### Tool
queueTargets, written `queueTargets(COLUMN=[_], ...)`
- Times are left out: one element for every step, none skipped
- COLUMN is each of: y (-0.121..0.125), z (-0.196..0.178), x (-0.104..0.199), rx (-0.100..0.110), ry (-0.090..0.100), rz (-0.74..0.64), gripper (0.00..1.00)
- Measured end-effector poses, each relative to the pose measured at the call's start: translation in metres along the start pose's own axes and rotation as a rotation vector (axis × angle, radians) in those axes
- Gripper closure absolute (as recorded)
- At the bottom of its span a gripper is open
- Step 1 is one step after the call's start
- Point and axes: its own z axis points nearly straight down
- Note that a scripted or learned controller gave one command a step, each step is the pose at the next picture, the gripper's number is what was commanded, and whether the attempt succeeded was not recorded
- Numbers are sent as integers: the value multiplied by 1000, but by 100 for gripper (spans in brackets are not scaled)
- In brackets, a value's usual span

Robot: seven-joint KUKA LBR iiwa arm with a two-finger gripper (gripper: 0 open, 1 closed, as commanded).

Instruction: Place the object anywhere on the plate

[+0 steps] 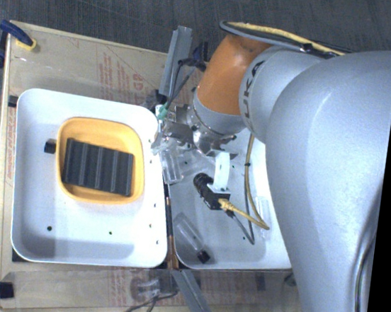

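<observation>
At the near edge, the table (92,288) shows bare wood with a cable and a small clear fitting lying on it below the bins. Just above sit the two shallow white bins side by side. In the near corner of the right bin (239,261) lies a transparent, tube-like object (192,238) with a dark cap at one end; it looks like the thing to be moved, though its clear body makes that hard to confirm. Farther into that bin, the gripper (174,157) hangs over the wall shared by the two bins, with a black-and-white fitting and a yellow cable trailing beside it. Whether it is wide, narrow or holding anything cannot be told: the parts there are clear and pale against white, and nothing can be made out between them.

In the left bin (27,187) rests the plate (102,136), a yellow, rounded-square dish carrying a dark ribbed insert (99,166). A small dark block (50,145) sits just beside its left rim. Beyond, the orange band (227,77) and grey arm fill the right.

The risks, as I judge them: the clear object lies close against the bin's corner, so a descent could strike the wall or close on nothing; its smooth, round body may roll or slip; and a carry across the shared wall could clip it loose short of the plate.
</observation>
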Motion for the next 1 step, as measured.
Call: queueTargets(y=[0], z=[0], x=[0], rx=[0], ry=[0], rz=[0], gripper=[0])
